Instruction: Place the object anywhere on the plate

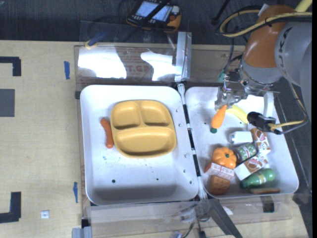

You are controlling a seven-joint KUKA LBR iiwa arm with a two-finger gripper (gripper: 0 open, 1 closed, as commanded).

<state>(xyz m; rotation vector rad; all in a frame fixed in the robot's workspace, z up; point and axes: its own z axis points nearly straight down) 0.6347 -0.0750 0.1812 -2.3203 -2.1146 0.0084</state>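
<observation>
Left bin [94,177]: yellow plate [143,128] sits mid-bin, three compartments. Right bin [287,182]: pincer [227,99] clamped on the carrot's [218,117] top end. Lift the carrot straight, clear the divider between bins, then lower over the plate's broad front compartment.

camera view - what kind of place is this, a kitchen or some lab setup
Most likely a robot lab bench, not a kitchen. Two shallow white bins sit side by side on a wooden bench, the food is toys such as a carrot and a pumpkin, and a handheld controller lies behind them.
</observation>
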